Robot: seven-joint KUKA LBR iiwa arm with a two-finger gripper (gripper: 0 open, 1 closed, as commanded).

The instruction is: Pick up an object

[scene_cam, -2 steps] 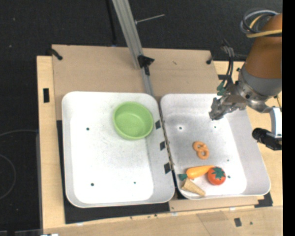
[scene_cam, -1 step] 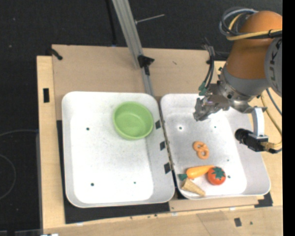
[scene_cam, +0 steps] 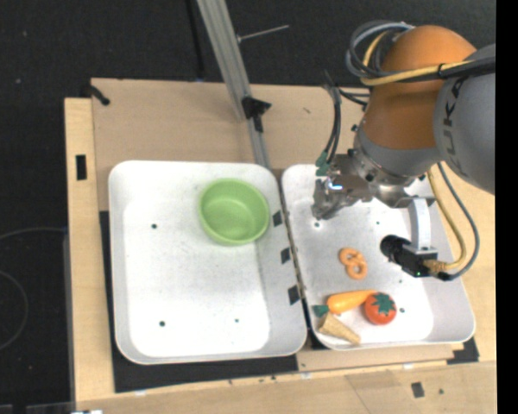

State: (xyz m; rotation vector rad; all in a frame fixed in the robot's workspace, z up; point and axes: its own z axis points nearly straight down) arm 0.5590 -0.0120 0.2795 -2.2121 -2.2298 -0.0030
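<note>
My gripper (scene_cam: 325,205) hangs over the upper left part of the right bin (scene_cam: 445,330), fingers pointing down, with nothing visible between them. An orange pretzel-shaped piece (scene_cam: 354,263) lies on the bin floor below and to the right of the gripper. Near the bin's front edge lie an orange carrot (scene_cam: 349,301), a red tomato (scene_cam: 380,309) and a tan cone-shaped piece (scene_cam: 339,329). A green bowl (scene_cam: 233,211) sits in the upper right of the left bin (scene_cam: 147,317).
A black cylindrical part (scene_cam: 407,256) of the arm's cabling hangs over the right bin's right side. A grey metal post (scene_cam: 229,63) slants up from between the bins at the back. Tan bench board (scene_cam: 164,119) surrounds both bins.
</note>
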